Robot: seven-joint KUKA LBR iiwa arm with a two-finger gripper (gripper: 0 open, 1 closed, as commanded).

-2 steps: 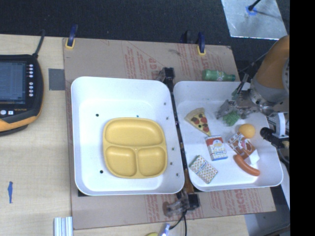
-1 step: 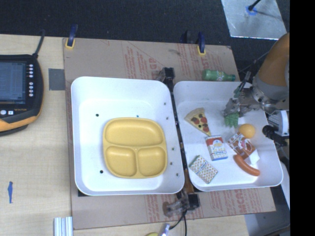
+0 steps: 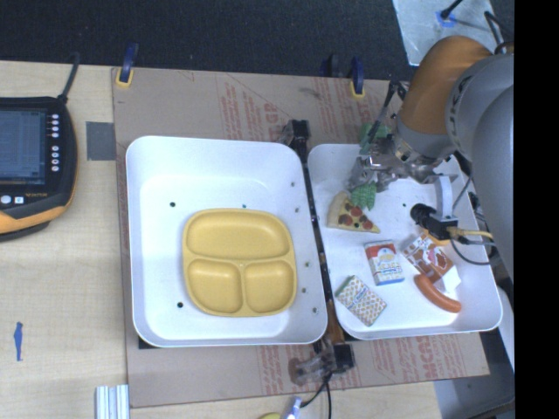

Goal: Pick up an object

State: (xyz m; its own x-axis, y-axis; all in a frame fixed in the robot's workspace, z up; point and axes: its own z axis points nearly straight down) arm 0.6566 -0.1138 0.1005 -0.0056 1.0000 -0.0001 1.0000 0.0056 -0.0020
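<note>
My gripper (image 3: 367, 175) hangs low over the far left part of the right bin (image 3: 476, 321). Right beneath its tip lies a small green leafy toy (image 3: 365, 196), touching or nearly touching it. A pizza slice (image 3: 352, 214) lies just in front of that. Further forward in the same bin are a red and white packet (image 3: 384, 263), a patterned small box (image 3: 361, 300), a sausage (image 3: 437, 293) and a red and white striped piece (image 3: 428, 251). The arm's orange band (image 3: 441, 85) and grey body cover the bin's far right corner.
The left bin (image 3: 153, 173) holds a yellow divided tray (image 3: 238, 262). A black and orange control pendant (image 3: 31, 164) lies on the bench at the far left. Clamps sit along the cardboard's back edge and between the bins.
</note>
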